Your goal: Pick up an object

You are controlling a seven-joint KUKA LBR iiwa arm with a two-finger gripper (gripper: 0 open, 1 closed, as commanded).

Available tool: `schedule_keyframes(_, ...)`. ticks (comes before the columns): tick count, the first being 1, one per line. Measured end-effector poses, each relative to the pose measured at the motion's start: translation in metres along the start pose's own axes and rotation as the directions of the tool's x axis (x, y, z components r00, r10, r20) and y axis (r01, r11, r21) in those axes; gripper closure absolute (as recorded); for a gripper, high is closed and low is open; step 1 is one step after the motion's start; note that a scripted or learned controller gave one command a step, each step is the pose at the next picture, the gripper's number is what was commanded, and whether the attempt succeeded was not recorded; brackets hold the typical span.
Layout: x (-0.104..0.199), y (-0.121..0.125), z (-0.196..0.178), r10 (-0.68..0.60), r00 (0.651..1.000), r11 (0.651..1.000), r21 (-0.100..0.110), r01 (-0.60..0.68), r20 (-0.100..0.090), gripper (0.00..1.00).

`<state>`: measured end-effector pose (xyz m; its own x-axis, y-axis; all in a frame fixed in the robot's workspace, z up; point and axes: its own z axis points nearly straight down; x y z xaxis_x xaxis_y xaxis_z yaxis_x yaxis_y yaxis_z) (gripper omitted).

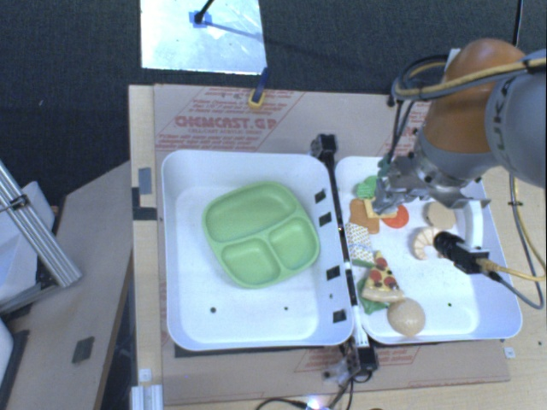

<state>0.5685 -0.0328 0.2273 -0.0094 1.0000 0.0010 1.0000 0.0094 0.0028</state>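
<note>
My gripper hangs low over the upper left part of the right bin. It is right above a cluster of toy food: a green leafy piece, an orange cracker and a red tomato slice. To the right of these lie a pale shrimp and a beige round piece. Nearer the front are a checkered wafer, a pizza slice and a tan bread roll. The wrist hides what lies directly beneath it.
The left bin holds a green divided plate. A black divider with clips runs between the bins. A black cable fitting trails over the right bin's right side. The arm's bulk looms over the back right.
</note>
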Motion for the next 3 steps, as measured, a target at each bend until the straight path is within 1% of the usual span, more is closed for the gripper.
schedule_keyframes(1, 0.048, 0.035, 0.010, 0.000, 1.000, 1.000, -0.001, 0.000, 0.000, 1.00)
schedule_keyframes(2, 0.088, 0.064, 0.011, 0.001, 1.000, 1.000, -0.001, -0.001, -0.001, 1.00)
schedule_keyframes(3, 0.078, 0.059, -0.002, 0.008, 1.000, 1.000, 0.000, -0.008, 0.001, 1.00)
